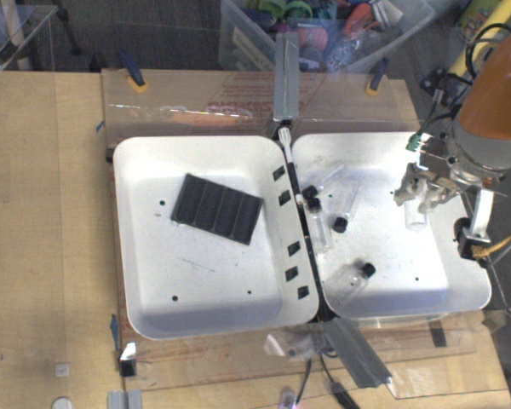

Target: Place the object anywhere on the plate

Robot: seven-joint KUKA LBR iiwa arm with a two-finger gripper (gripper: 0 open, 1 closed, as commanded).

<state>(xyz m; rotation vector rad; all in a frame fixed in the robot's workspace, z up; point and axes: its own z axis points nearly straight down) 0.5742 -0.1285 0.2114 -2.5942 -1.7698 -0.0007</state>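
Clear vials (336,196) strewn across right bin (460,292), dark plate (217,209) in left bin, fingers (417,204) gripping a vial

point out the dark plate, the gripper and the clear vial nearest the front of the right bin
dark plate (217,209), camera view, middle of its ribbed top, in the left bin
gripper (419,198), camera view, between its fingertips, over the right bin
clear vial (354,278), camera view, on its clear body beside the black cap
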